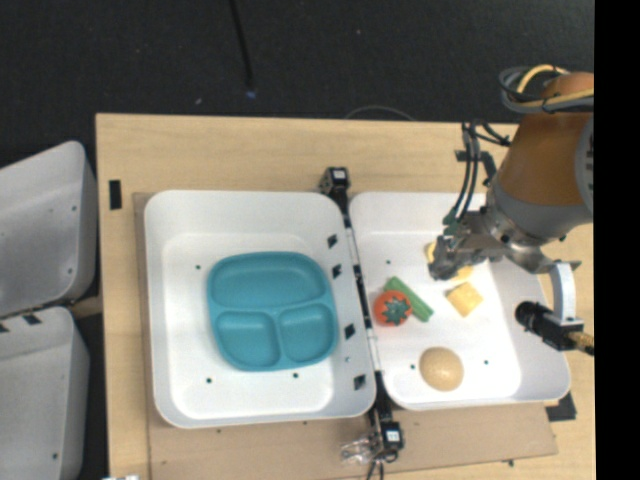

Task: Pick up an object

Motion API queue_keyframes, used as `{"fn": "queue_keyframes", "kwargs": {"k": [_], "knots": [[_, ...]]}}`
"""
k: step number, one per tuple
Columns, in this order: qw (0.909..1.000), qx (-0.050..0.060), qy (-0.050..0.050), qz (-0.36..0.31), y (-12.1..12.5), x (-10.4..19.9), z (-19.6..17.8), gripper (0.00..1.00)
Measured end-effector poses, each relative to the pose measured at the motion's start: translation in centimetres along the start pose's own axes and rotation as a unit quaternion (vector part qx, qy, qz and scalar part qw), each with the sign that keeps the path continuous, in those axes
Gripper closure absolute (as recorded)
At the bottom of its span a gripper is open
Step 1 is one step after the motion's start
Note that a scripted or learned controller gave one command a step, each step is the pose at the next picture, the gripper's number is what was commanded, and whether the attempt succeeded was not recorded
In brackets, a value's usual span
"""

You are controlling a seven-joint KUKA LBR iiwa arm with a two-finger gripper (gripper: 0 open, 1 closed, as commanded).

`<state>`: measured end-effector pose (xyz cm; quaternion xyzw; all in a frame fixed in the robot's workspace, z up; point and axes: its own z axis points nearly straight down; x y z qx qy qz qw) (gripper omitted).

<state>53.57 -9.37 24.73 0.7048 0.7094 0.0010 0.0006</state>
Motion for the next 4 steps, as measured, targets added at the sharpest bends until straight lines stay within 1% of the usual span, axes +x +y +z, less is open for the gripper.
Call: {"fn": "queue_keyframes", "kwargs": {"k": [1,2,3,4], "knots": [[1.0,0.0,-0.001,0.0,2.3,4.7,1.2,1.0],[1.0,-0.001,0.0,0.0,5.2,8.6,0.3,1.0],[1.0,0.0,0.0,0.0,7.2,13.2,-0.5,1.0],[1.0,0.0,-0.001,0.001,10.5,17.4,0.7,1.0]]}}
